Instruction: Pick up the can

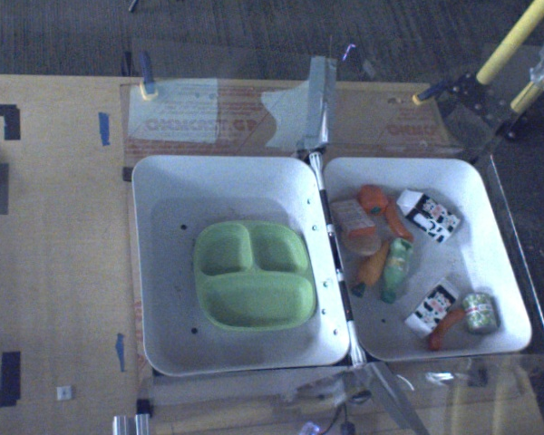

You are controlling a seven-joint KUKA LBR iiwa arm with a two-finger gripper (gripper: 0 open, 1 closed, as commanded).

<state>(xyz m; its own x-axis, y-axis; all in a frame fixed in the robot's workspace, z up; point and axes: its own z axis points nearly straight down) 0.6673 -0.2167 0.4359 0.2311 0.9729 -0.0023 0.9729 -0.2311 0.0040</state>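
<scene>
- Can [479, 313] sits upright near the right bin's [512, 333] front right corner, beside a red chilli [442, 329], top free for a reach from above.
- Green tray [252, 275] fills the left bin [154, 243].

A yellow pole [524, 27] runs off the view's top right corner, so its upper end is cut away. Near the right bin's [499, 211] front right corner, the can's [479, 313] label is too small and blurred to read. A red item [442, 331] touching it lies partly under a black-and-white carton [432, 305].
</scene>
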